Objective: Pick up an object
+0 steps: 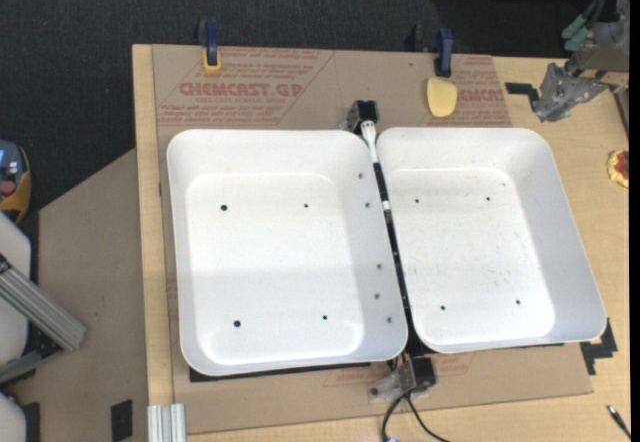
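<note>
- Hand (562, 93) is hanging over the desk (604, 230), just past the far corner of the right bin (470, 142); whether it is spread or pressed together cannot be told.
- Off to the hand's side, apart from it, a yellow object (441, 96) is lying on the brown board (250, 80).
- A red-and-yellow item (619, 166) is sitting nearer the camera than the hand.

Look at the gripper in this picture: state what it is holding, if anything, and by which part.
It cannot be told. The gripper sits beyond the right bin, too small and blurred to show anything between its fingers.
</note>
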